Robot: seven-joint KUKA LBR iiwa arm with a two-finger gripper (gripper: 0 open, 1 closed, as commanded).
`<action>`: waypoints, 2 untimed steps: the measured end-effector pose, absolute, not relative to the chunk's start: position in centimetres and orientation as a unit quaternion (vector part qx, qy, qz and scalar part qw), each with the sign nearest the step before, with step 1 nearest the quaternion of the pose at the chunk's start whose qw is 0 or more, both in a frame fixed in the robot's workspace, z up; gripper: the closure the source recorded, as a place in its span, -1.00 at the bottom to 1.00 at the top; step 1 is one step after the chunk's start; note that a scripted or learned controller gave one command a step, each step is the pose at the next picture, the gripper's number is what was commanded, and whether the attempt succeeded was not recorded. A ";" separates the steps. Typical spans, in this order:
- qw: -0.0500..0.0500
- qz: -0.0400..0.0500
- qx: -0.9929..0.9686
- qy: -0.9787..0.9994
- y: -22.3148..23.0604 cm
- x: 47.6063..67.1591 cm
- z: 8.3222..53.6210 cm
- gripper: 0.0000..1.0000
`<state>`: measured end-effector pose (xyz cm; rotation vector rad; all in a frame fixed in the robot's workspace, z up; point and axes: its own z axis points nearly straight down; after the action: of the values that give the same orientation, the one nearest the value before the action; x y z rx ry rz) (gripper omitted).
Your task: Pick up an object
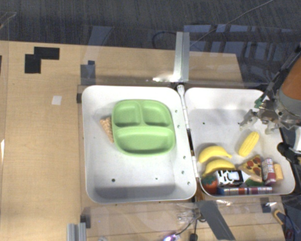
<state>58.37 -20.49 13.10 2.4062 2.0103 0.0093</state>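
**Desk with two bins, arm reaching in at the right**

Nearest, along the front wall of the right bin (205,109): a marker (243,190) is lying flat, with a black-and-white carton (228,176) just behind it and a small can (267,170) standing at the right end. A pizza slice toy (252,165) is lying between carton and can.

Next back: two bananas (215,159) are lying side by side at the left of the heap, touching the carton.

Further back: a corn cob (248,142) is lying tilted on the bin floor, apart from the bananas.

Behind the cob: the end effector (263,118) is hovering just above and beyond it, metal fingers spread apart, gripping nothing. The arm (297,87) is entering from the right edge.

Left bin (93,149): a green divided tray (143,126) is sitting in the middle, partly covering a tan cracker-like piece (107,128) at its left edge.

Farthest: a metal post (182,54) is standing where the bins meet.
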 end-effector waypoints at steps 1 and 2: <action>0.007 0.005 0.721 0.693 -19.3 51.7 9.1 -1.00; 0.010 0.008 0.721 0.693 -19.2 52.0 10.4 1.00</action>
<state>52.03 -19.16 10.43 2.2501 2.1645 0.0264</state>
